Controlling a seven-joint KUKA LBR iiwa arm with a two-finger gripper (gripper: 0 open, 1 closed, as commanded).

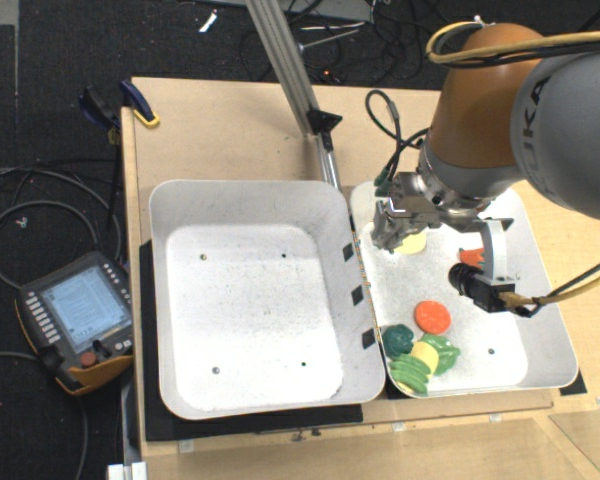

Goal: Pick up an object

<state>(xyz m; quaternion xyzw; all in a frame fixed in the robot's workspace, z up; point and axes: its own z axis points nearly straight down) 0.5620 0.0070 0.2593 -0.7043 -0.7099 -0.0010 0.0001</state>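
Hovering end effector over right bin, pale yellow object just beside tip. Finger state: cannot tell. Looks small, light, probably smooth and rounded; pinch across its middle, slip risk.

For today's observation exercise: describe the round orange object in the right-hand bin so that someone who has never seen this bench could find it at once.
Start at the right bin, the one under the grey and orange arm. Look in its near half, just above the cluster of green and yellow toys by the near-left corner. The round orange object lies there alone, flat and plain orange-red, where its neighbours are green or yellow and lumpy.
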